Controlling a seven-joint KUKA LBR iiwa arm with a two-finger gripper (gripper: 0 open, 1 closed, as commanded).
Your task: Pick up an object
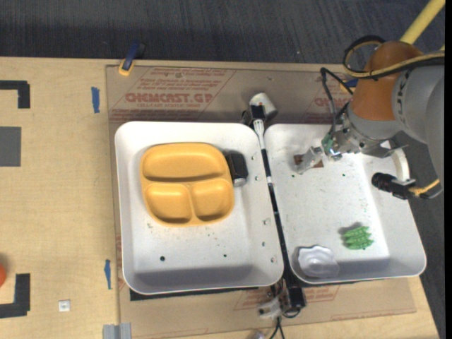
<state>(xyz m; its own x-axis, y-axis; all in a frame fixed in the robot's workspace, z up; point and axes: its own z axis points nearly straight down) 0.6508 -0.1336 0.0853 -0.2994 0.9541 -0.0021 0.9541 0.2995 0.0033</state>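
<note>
My gripper [311,158] hangs over the far part of the right bin [395,221], reaching in from the right under the grey arm with its orange band [378,83]. Its fingertips look small and dark against the white floor. A green leafy object [357,236] lies near the front right of the same bin, well apart from the gripper. A clear crumpled plastic piece [317,260] sits at the bin's front left corner. In the left bin [134,210] rests an upturned yellow three-part plate [187,182], with a small black object [236,167] at its right edge.
A divider with a white-tipped clamp [260,108] runs between the two bins. Black cables [395,184] trail beside the arm over the right bin's far right. A cardboard sheet [176,90] lies under the bins, and blue tape marks [94,99] dot the bench.
</note>
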